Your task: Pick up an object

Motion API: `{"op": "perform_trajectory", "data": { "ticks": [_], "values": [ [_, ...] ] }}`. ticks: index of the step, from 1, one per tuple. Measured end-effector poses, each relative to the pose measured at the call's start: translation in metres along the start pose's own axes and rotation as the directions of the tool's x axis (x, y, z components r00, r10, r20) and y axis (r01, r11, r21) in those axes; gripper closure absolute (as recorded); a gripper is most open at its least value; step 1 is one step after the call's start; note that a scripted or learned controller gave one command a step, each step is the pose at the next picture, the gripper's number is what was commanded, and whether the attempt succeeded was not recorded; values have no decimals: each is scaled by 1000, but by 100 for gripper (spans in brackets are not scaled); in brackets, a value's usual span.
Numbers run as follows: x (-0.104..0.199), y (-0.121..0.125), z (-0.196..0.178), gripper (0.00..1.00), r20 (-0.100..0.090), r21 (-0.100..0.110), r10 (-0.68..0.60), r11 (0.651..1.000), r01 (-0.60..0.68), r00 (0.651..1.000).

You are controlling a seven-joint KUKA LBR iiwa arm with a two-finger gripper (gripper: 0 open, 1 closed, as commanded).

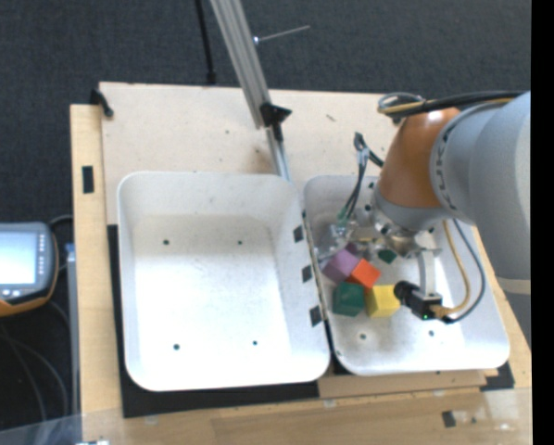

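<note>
Dark carpet surrounds my bench point(194, 128), which carries two white bins; the right bin point(462, 346) holds a purple block point(340, 265), orange block point(365, 273), green block point(349, 298) and yellow block point(384, 299), clustered at its nine o'clock wall. The pincer point(381, 241) sits at their one o'clock; I cannot tell its state. The blocks look light, rigid; I'd grasp the yellow one across flat faces.

The two bins point(212, 276) looked like smooth white plastic, faintly speckled, with a soft sheen along their rims. The table point(175, 128) beneath them had a pale, matt, wood-board surface, and the floor point(92, 26) beyond its far edge was dark, rough carpet. The arm point(481, 156) had a satiny grey shell and a glossy orange band point(411, 160). The blocks point(360, 286) in the right bin looked matt. A slanted post point(245, 54) was ribbed bare metal.
</note>
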State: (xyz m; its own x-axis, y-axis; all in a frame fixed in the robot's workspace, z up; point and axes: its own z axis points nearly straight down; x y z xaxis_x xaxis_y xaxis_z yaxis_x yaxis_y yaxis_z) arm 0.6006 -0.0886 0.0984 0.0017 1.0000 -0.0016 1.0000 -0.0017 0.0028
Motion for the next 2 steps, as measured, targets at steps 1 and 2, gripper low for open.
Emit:
{"op": "perform_trajectory", "data": {
  "ticks": [1,2],
  "values": [
    [0,1,1,0,-1,-1,3,1000,-3,1000],
    [-10,18,2,0,-1,0,3,1000,-3,1000]
  ]
}}
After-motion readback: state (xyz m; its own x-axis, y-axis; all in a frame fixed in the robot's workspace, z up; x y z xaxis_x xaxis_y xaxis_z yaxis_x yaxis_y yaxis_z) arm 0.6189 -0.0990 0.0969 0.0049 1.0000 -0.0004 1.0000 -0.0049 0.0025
